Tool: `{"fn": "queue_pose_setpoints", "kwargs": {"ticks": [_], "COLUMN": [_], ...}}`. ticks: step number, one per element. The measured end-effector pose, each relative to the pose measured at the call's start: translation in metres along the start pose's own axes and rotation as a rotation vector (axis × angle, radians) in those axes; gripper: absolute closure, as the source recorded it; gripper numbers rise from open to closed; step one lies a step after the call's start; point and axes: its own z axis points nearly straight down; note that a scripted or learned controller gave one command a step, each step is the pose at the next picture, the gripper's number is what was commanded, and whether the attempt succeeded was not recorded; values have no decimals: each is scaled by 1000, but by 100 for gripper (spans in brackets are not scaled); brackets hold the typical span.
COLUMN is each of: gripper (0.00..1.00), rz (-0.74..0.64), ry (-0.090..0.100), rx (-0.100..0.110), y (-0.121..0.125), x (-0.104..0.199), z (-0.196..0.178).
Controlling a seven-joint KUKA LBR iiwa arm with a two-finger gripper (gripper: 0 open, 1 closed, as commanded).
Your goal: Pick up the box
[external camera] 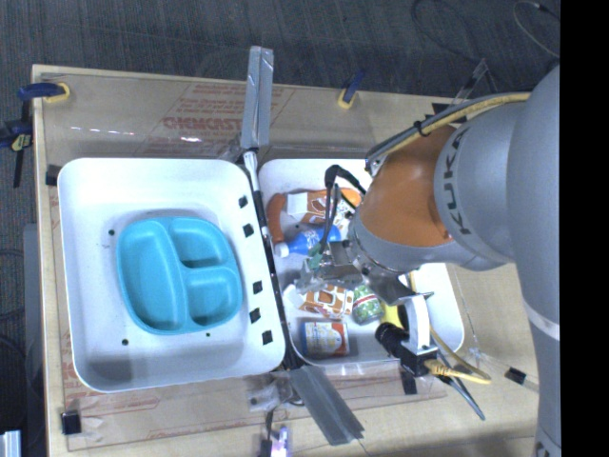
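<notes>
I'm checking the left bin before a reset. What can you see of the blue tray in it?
The blue tray is a light blue, plastic-looking dish with rounded corners and three compartments, one long and two smaller. It lies flat, right side up, slightly turned, on the floor of the left bin, nearer its right wall. Nothing lies in it.

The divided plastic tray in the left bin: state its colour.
Light blue, plain and unpatterned. The divided plastic tray shows best in the camera view, lying in the left white bin.

The arm covers much of the right bin, hiding its far corner and parts of the packets lying beneath it; their labels are unreadable.
</notes>
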Motion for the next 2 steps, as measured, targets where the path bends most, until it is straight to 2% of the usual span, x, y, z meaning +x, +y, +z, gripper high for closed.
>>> {"fn": "queue_pose_setpoints", "kwargs": {"ticks": [1,2], "gripper": [100,100], "rz": [-50,-91], "ry": [-8,-19], "rx": [-32,-36], "y": [6,27], "x": [-59,-33], "z": [76,83]}}
